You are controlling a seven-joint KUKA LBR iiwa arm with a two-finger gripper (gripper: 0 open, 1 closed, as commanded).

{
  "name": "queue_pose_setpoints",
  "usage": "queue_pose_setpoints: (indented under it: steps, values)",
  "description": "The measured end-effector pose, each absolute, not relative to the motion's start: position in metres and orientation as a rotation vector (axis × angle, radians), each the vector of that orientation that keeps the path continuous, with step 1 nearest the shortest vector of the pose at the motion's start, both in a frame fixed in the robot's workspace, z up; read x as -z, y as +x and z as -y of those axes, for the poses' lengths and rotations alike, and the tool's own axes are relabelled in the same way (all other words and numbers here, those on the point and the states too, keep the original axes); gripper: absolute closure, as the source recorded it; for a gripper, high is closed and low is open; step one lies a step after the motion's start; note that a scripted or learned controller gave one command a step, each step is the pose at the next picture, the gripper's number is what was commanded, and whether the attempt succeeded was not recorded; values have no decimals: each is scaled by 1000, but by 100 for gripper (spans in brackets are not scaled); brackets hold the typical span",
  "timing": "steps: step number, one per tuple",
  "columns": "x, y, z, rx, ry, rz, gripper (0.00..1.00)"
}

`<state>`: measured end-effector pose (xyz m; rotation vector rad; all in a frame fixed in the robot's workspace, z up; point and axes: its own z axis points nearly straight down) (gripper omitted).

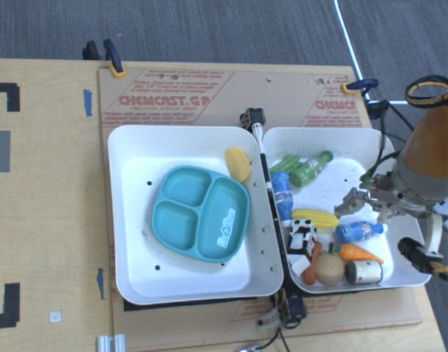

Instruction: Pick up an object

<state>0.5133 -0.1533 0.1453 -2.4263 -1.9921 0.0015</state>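
The left bin (128, 196) holds a smooth teal divided plate (200, 213) and a yellow lemon (238, 163). The right bin (341, 141) holds green bottles (304, 169), corn (315, 218), a carrot (359, 253), a potato (328, 268) and a small blue bottle (359, 231). The gripper (366, 196) hangs just above that bottle; I cannot tell its state.

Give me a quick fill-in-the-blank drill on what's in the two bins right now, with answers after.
1. The blue divided plate lies in the ____ bin.
2. The plate has ____ compartments.
3. The green bottle lies in the ____ bin.
4. The yellow lemon lies beside the plate, in the ____ bin.

Answers: left; three; right; left
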Motion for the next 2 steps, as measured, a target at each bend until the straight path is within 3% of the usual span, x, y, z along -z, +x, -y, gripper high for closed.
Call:
queue_pose_setpoints:
  steps: [1,2]
  values:
    - [-86,480,155,4,-2311,2131,0]
    - [-86,528,172,22,-2451,1927,0]
